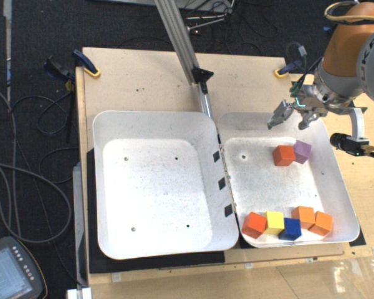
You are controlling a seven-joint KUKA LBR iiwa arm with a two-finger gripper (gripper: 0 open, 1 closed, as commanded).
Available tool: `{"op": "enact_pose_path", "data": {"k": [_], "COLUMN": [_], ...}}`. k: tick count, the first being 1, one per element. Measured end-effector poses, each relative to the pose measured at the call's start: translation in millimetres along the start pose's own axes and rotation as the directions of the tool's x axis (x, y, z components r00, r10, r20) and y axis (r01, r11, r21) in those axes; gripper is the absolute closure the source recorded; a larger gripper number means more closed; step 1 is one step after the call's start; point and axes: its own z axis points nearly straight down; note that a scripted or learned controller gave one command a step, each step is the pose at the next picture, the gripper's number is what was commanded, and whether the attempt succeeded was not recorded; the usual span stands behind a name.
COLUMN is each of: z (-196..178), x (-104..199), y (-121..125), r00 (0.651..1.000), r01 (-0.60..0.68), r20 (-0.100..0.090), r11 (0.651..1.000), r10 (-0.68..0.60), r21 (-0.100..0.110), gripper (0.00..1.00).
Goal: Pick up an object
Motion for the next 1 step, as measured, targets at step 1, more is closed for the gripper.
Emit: {"op": "enact_pose_path", "data": {"k": [1], "z": [-3.5], "x": [0.1], "y": [1.0], "r00": [1.0], "r01": [0.002], "r20": [0.002], "r11": [1.0], "r10": [-0.002], "r21": [-0.004], "gripper": [0.0]}}
